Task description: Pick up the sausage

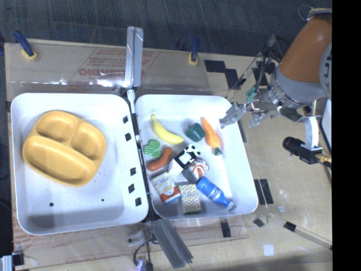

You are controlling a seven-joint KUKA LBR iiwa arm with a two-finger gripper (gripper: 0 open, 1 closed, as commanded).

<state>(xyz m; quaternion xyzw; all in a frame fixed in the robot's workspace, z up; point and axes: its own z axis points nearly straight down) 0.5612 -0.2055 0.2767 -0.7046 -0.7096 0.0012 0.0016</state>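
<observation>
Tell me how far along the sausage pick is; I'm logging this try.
Nothing looks done yet: the sausage lies in the right bin, between the green toy and the black-and-white block. In hand: the gripper sits at that bin's upper right rim, near the carrot, apart from the sausage. Left: reach across, grasp it and lift.

The sausage (pixel 159 158) is a short reddish-brown link, lying flat and slanted, resting free well to the left of the jaws and below them.
</observation>
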